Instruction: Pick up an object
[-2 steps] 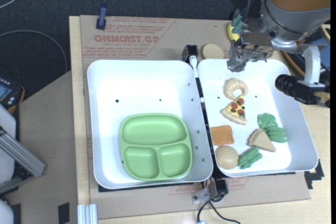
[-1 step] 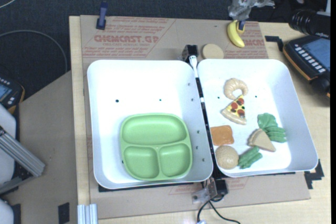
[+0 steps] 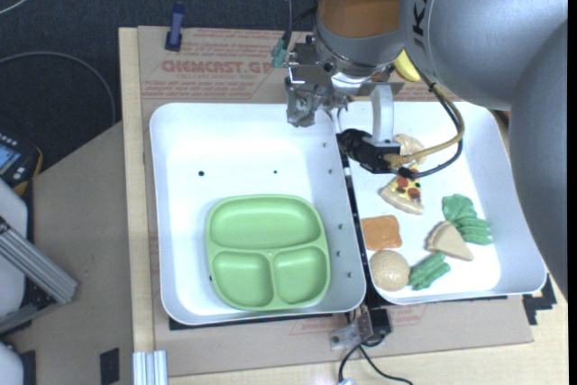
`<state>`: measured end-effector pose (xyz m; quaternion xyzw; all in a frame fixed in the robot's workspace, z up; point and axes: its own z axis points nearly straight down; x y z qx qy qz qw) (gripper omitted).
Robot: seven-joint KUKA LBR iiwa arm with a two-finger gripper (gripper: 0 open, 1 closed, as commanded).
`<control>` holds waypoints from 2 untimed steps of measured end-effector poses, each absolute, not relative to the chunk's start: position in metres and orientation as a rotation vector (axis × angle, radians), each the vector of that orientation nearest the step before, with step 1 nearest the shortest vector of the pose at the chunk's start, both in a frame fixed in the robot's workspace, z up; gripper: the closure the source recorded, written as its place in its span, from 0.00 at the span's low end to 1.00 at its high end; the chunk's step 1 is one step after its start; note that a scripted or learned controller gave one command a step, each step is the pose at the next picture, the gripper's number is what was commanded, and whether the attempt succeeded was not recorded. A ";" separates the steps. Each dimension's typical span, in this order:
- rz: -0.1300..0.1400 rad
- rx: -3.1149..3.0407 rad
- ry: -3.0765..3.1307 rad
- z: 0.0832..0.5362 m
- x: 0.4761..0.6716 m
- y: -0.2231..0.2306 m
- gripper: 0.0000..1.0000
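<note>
My gripper hangs over the back right corner of the left bin, close to the wall between the bins. In the right bin lie toy foods: a pizza slice, an orange square cracker, a round beige bun, a green pod, a tan wedge and a green leafy piece. A small beige piece lies at the back, partly hidden by the wrist. All of them lie to the right of and nearer than the gripper.
A green divided plate fills the front of the left bin. The grey arm covers the back right of the right bin. A blue clip sits on the brown board behind the bins.
</note>
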<state>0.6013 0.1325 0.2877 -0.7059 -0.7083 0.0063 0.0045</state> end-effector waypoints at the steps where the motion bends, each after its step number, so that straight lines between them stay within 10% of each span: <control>1: -0.011 -2.210 -2.233 0.335 0.592 0.220 1.00; 2: -0.012 -2.220 -2.227 0.390 0.597 0.225 1.00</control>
